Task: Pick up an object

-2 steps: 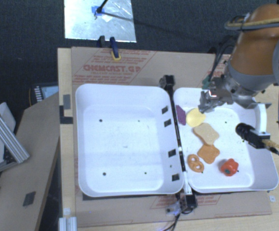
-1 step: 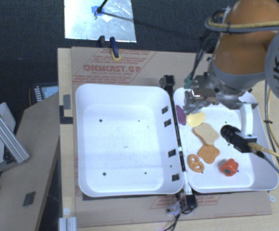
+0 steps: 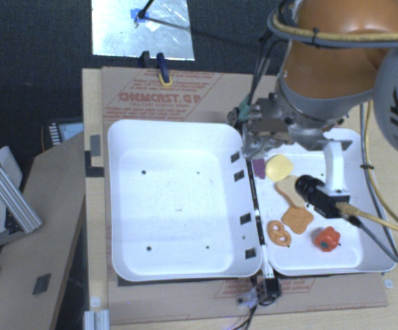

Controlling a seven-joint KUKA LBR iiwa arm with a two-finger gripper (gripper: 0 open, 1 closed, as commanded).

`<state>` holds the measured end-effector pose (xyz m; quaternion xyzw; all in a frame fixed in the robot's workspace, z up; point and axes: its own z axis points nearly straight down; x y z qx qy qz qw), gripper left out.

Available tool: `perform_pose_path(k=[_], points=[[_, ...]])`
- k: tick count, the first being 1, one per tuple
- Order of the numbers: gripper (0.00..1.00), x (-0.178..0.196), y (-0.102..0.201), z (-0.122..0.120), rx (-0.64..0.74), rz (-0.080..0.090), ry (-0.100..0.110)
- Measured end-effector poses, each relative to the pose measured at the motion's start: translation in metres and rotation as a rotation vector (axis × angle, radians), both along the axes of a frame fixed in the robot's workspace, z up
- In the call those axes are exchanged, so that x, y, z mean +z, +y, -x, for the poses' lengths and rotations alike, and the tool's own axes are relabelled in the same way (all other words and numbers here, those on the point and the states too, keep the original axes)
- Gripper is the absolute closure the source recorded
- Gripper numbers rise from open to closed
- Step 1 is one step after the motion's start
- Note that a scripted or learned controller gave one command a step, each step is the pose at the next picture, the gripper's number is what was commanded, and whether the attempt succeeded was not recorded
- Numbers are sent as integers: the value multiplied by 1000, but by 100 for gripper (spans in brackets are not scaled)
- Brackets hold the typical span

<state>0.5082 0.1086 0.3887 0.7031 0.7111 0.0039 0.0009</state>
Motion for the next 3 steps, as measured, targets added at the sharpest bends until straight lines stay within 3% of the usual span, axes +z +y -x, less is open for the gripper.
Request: perform_pose_path(k=[1, 2, 3], points=[[100, 37, -9, 22, -6, 2, 1], [100, 140, 36, 21, -3, -2, -7], [100, 144, 79, -18, -4, 3, 2]])
